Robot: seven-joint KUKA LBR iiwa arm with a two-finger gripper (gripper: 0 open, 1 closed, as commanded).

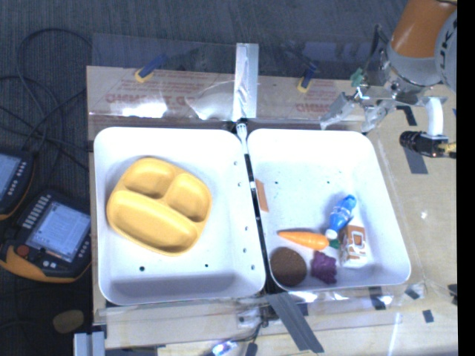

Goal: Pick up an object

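- Orange carrot (pixel 303 238), blue bottle (pixel 341 213) untouched in right bin (pixel 312 154).
- Gripper (pixel 355 110) open, empty, above far rim.
- Whole pick left to do.

tray (pixel 157 203) in left bin (pixel 119 143); bottle (pixel 341 214), carrot (pixel 303 238) in right bin (pixel 312 154)

The arm (pixel 424 21) is being cut off by the top and right edges. The carton (pixel 355 245) print is too small to be read. The pendant (pixel 46 232) is being cropped at the left.
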